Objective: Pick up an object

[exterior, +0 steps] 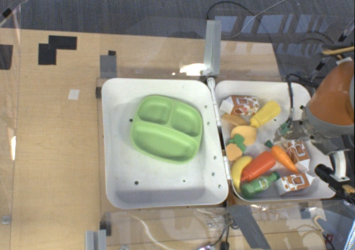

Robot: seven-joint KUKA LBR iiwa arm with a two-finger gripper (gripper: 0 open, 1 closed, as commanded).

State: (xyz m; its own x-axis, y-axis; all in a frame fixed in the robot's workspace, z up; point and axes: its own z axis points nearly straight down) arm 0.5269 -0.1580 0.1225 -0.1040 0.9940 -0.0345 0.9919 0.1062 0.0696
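Observation:
The right bin [224, 92] holds several toy foods. A brown and white carton [244, 106] and a yellow bottle [265, 115] lie at the back. A round orange fruit [244, 134] sits mid-left, with a banana [239, 169], a red pepper [258, 166] and a green bottle [258, 185] toward the front. An orange carrot [286, 159] lies between two small cartons [297, 149] [293, 183]. My gripper [287, 128] hangs low over the bin's right side, just behind the carrot and the nearer carton. The orange-banded wrist [334, 102] covers the bin's right rim.
The left bin [116, 188] holds a green divided plate [166, 128] near its middle. A grey post [213, 49] stands at the back between the bins. Bare wooden bench [50, 149] stretches to the left.

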